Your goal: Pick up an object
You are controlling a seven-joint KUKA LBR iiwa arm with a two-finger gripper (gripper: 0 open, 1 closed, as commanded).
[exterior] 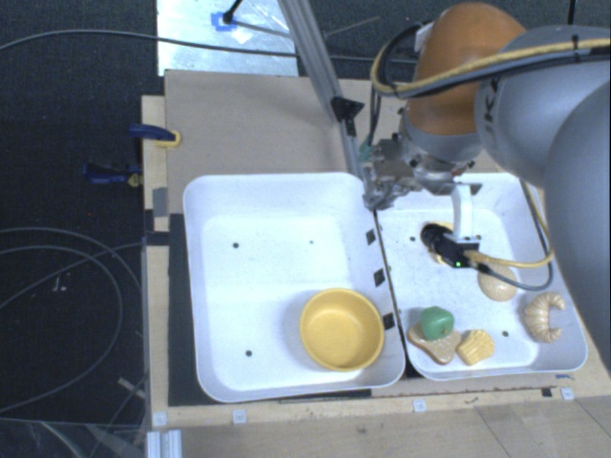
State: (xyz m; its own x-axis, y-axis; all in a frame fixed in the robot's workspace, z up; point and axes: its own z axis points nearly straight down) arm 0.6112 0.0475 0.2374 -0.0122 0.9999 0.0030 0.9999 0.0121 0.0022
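Observation:
My gripper hangs over the far end of the wall shared by the two bins, at the right bin's back-left corner, with nothing seen in it. In the right bin, a green rounded piece rests on a tan flat piece near the front. A yellow ridged piece lies beside them. A croissant and a beige oval piece lie at the right. A yellow bowl stands upright at the front right of the left bin.
The grey arm with its orange band covers the back right of the right bin. A slanted metal pole crosses behind the bins. Blue clamps sit at the bench's left edge.

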